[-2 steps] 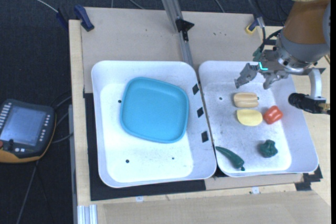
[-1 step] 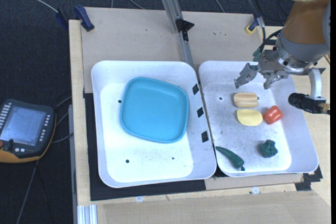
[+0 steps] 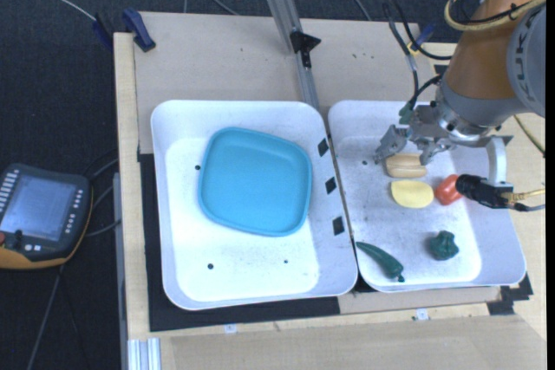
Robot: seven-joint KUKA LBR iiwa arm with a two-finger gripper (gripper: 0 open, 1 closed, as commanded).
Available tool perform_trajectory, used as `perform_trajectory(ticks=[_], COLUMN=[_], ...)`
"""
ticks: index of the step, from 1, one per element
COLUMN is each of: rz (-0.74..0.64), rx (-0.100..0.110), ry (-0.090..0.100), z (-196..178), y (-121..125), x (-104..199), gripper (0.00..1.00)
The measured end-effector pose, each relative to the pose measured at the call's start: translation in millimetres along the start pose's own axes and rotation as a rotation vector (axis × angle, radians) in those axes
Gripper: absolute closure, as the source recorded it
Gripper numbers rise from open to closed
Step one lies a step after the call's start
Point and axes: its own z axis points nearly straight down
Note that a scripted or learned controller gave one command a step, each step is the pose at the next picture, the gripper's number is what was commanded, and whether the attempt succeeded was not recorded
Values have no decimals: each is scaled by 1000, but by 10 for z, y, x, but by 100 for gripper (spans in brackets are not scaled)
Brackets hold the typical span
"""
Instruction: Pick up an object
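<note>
Tan and oblong, the bread roll (image 3: 406, 165) lies in the right bin (image 3: 364, 121), long axis running left-right. We've got our jaws spread just above it, one finger (image 3: 388, 145) at its left end, straddling it.

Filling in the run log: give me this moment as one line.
gripper: over right bin, above tan bread-roll-like object | grasp: none seen | nearby: yellow piece, red piece | left bin: blue plate

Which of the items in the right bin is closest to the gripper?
The tan bread roll, directly under the gripper. The yellow piece, red piece, green pepper and dark green lump all lie farther toward the bin's near edge.
</note>
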Motion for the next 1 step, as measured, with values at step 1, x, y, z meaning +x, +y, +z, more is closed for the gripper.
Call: perform_trajectory(ticks=[1], rz=[1], rx=[0], ry=[0], z=[472], y=[59], x=[-55], gripper=[0])
